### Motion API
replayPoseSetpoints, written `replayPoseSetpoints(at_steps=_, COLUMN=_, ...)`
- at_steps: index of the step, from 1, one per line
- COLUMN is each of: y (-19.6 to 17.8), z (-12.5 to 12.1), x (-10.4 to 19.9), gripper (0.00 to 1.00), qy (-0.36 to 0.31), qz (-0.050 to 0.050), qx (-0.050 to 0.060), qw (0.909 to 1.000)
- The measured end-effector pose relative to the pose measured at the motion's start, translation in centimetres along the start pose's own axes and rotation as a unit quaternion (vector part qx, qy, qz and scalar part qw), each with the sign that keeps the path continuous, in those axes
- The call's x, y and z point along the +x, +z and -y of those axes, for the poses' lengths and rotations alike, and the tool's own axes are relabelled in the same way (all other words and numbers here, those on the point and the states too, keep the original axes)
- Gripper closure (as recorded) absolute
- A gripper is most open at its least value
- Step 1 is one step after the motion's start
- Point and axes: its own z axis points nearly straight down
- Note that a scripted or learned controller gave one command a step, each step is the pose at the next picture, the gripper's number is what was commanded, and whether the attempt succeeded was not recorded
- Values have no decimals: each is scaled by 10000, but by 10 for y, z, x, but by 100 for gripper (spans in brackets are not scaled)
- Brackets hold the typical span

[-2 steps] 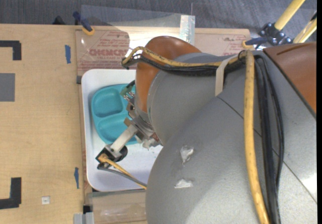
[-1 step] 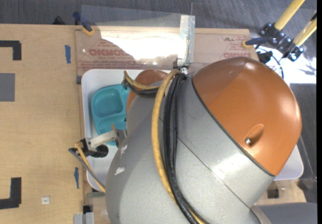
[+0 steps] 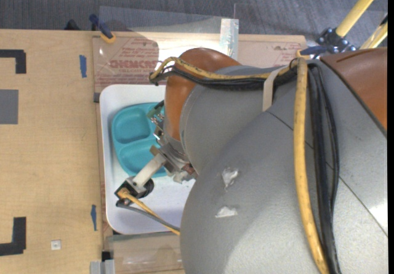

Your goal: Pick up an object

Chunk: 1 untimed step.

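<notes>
The grey arm fills the near right of the view and reaches in over the white bin, with its orange band curving down above the wrist. Under the band the hand points down into the bin, mostly hidden by the arm, so I cannot tell whether it is released or clenched. The blue dish, with two hollows, lies flat in the bin's left half, just beside the hand. Further left stretches the tan worktop
</notes>
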Motion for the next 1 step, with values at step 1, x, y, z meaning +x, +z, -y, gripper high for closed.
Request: replayPoseSetpoints(at_steps=1, y=97, z=-3, x=2, gripper=100, qy=1782, qz=25, qx=-2, qw=9840)
